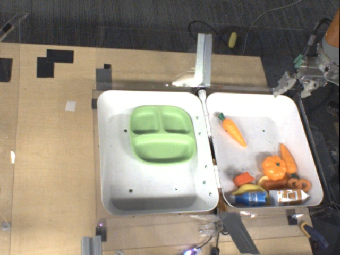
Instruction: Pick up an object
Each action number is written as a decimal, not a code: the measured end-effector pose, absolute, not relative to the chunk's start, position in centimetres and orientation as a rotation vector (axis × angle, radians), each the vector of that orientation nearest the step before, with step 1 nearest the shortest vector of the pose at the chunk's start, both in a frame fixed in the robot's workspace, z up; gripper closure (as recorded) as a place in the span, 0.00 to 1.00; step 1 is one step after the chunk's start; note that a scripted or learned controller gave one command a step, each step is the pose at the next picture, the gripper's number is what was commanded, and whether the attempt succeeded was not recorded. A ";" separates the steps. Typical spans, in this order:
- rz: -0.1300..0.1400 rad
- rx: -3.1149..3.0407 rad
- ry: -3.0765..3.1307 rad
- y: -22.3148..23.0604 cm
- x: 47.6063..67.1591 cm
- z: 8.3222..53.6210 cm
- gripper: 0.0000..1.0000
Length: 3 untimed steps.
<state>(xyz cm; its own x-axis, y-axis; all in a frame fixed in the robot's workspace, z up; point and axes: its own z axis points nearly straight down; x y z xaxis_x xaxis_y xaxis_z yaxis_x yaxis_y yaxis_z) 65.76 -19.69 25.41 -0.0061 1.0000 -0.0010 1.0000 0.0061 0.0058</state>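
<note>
My gripper (294, 85) hangs open above the far right corner of the right bin (265, 108), with nothing between its fingers. In that bin a toy carrot (232, 130) lies alone near the far left. A cluster sits at the near right: an orange pumpkin (274, 166), a second carrot (288, 159), a red piece (244, 178), a banana (249, 188), a blue can (251, 197), a small carton (289, 196) and a brown pretzel (301, 184). The gripper is well clear of all of them.
The left bin (114, 163) holds a green divided plate (162, 133). A metal post (204, 57) rises behind the wall between the bins. Cables and a yellow item (232, 39) lie on the dark floor beyond the bench.
</note>
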 end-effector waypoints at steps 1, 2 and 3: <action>0.005 1.996 2.421 -15.0 62.5 14.2 0.00; 0.013 2.055 2.362 -11.7 59.8 9.0 0.00; 0.023 2.051 2.361 -11.6 60.0 10.2 1.00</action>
<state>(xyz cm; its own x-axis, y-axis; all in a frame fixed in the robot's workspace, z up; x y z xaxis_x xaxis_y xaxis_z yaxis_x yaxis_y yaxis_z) 60.02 -11.59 10.25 -0.1399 0.9902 -0.0008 0.9900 0.1399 0.0202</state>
